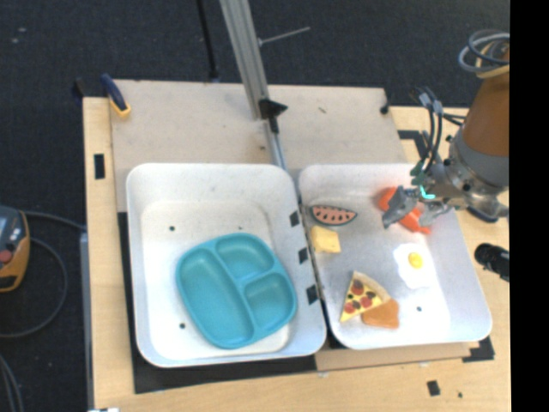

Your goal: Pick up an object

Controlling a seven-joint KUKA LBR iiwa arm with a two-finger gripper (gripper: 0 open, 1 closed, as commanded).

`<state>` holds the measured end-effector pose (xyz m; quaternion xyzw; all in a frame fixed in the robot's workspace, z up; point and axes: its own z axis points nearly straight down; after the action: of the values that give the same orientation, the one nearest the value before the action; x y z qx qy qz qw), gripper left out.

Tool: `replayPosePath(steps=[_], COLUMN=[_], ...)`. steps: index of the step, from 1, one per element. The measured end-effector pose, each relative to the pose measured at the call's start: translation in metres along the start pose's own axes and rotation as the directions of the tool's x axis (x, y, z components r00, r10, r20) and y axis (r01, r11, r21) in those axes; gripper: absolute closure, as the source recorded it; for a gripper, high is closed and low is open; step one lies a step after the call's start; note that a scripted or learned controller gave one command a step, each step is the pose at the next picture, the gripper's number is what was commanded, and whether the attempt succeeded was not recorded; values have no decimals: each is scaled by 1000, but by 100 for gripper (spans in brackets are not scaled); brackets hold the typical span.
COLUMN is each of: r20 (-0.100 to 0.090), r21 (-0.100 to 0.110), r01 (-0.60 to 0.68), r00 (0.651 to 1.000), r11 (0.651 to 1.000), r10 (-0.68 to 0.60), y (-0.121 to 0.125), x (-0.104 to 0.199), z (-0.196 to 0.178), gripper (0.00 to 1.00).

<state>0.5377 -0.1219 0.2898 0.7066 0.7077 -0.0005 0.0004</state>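
In the right bin lie several toy foods: a watermelon slice, a yellow cheese block, a pizza slice, a fried egg and an orange piece. My gripper hangs low over the orange piece at the bin's upper right and covers its middle. Orange shows on both sides of the gripper. I cannot tell whether the piece is gripped or just lies beneath.
The left bin holds a blue divided plate. A metal post rises behind the bins' shared edge. The arm's grey and orange wrist comes in over the right bin's far right rim.
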Motion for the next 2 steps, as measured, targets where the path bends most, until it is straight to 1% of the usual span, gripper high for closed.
replayPosePath(steps=[1, 2], r20=[0, -1], r21=[-2, 3], r01=[0, -1], r00=[1000, 1000], r11=[1000, 1000], r10=[0, 1], y=[0, -5], x=[0, 1], z=[-1, 60], gripper=[0, 0])
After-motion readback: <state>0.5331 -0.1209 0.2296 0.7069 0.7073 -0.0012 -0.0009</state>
